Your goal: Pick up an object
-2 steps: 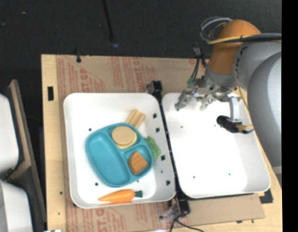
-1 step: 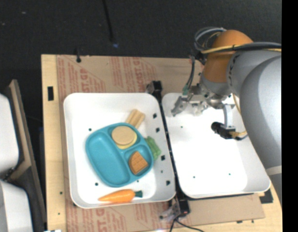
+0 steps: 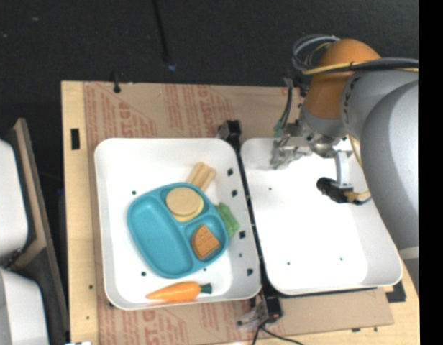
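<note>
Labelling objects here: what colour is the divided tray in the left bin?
Light blue tray, clearest in the camera view.

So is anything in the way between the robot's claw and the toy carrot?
Yes. The gripper hangs over the right bin at its far corner, while the carrot lies in the left bin at the near edge. Between them stand the two bins' touching rims and the blue tray.

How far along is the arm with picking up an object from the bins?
Done: nothing looks picked; the carrot and blue tray lie in the left bin. In hand: the gripper is over the right bin's far corner. Left: reaching an object and lifting it.
</note>
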Available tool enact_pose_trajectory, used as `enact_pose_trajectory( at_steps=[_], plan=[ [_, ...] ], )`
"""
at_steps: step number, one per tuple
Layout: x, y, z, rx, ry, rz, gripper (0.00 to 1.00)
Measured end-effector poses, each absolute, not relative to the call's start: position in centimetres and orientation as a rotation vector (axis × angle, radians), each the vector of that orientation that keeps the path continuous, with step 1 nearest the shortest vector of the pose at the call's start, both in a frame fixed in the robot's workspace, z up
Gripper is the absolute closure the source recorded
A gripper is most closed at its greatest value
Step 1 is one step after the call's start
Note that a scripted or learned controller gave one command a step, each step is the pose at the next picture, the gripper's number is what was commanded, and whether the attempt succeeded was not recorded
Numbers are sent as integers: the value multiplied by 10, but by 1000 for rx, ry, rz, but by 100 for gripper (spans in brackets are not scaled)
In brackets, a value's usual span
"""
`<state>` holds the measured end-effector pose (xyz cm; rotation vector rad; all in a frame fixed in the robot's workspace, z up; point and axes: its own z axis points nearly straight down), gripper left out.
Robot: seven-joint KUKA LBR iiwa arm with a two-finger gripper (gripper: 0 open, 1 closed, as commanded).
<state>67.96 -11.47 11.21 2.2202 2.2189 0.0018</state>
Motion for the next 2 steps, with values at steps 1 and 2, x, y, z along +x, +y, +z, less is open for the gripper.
enact_pose_trajectory(
  at_steps=[1,2],
  plan=[
    [679,-116,155,2220,2218,4,100],
    [680,-120,199,2220,2217,4,100]
  ],
)
